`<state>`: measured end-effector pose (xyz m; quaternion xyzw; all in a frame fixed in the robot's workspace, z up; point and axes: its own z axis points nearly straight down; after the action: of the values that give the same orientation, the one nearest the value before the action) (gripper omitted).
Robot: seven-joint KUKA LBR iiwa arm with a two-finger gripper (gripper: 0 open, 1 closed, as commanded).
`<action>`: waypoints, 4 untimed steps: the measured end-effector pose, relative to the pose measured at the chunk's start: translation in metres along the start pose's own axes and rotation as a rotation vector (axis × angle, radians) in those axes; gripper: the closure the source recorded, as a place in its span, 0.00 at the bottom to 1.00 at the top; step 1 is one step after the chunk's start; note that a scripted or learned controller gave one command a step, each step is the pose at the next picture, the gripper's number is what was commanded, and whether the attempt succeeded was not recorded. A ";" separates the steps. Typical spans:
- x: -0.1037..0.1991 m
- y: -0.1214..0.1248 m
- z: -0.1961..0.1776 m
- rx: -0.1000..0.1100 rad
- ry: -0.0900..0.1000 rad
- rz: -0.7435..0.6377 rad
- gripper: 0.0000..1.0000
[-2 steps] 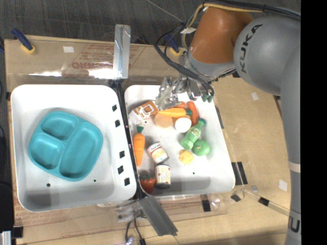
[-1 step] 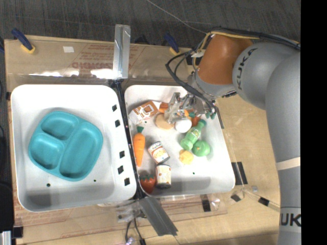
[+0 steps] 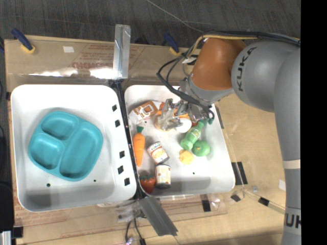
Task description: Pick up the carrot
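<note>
None of the pick looks done yet, as far as this view shows; the carrot (image 3: 138,148) lies loose in the right bin (image 3: 217,175), hard by the bin's left wall, orange body running lengthwise w/ its green top pointing away toward the far side; nothing is clamped on it.

Nearest the camera in that bin: a red tomato-like thing (image 3: 147,182) in the front left corner, touching a small can (image 3: 163,175); just behind those, a second can (image 3: 157,151) w/ a yellow-orange label, right beside the carrot; further right, a small yellow piece (image 3: 186,157), a green round fruit (image 3: 201,148) and a green bottle (image 3: 192,136) leaning across the middle.

Further back: a brown-and-white packet (image 3: 144,110) near the far left corner, and the gripper (image 3: 172,115) hanging low over the clutter at the back of the bin, well apart from the carrot and off to its far right; the metal fingers are tangled visually w/ the items under them, so I can't tell if they're spread or closed, and can't tell if anything sits between them.

Left bin (image 3: 20,106) holds a teal divided plate (image 3: 65,145); not part of this job.

Judgement: approx. zero progress; still left = shift the gripper toward the bin's left wall, line up w/ the carrot's long axis, descend, close, lift; the wall and the neighbouring can leave little room, so a missed or glancing grasp seems possible.
</note>
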<state>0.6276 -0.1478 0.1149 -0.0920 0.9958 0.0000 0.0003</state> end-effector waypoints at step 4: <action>-0.013 0.076 -0.130 0.005 -0.007 -0.830 1.00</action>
<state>0.6268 -0.0706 0.2444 -0.4858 0.8740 -0.0023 0.0039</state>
